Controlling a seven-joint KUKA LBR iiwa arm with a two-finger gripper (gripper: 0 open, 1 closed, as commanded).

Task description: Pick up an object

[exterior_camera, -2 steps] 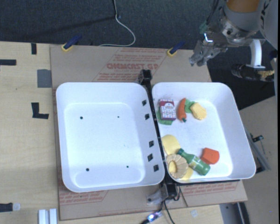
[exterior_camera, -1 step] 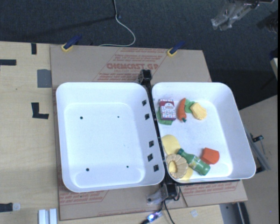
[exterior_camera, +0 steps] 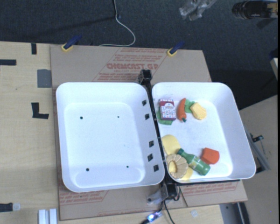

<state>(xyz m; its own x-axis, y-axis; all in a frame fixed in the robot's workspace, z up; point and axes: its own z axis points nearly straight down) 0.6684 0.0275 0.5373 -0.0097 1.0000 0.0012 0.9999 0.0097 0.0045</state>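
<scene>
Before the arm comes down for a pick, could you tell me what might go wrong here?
1. The green bottle, round tan piece and yellow piece touch near the right bin's front-left corner, so a grasp may catch two or knock one away.
2. The red box lies against the divider wall, leaving little room beside it.
3. The gripper sits high, beyond the bins, so the approach is long.
</scene>
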